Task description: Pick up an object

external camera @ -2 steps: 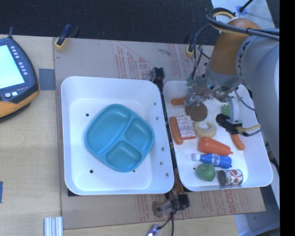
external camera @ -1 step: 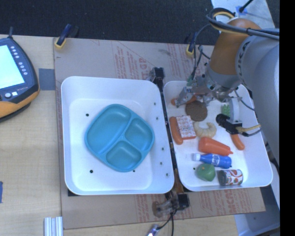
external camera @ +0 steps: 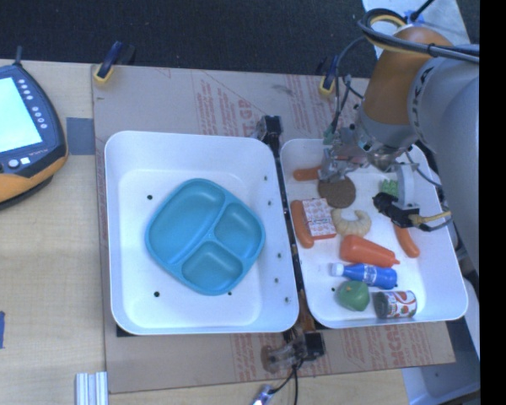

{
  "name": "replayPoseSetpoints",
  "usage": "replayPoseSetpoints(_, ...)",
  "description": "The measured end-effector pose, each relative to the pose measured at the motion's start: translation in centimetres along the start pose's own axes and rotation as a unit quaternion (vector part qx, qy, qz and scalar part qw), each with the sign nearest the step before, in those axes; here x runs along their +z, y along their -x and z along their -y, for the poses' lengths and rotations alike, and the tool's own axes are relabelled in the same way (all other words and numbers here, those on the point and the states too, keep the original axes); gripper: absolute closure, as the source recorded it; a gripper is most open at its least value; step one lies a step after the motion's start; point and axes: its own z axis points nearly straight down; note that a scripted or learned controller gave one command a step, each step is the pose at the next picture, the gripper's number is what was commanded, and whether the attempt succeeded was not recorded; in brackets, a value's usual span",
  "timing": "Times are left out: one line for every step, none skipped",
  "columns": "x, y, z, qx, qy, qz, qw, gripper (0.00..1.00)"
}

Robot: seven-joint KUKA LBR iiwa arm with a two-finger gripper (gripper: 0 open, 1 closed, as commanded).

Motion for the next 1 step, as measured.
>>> replayPoseSetpoints(0.01,-0.01,0.01,0.0,0.0,0.0,1.0,0.0)
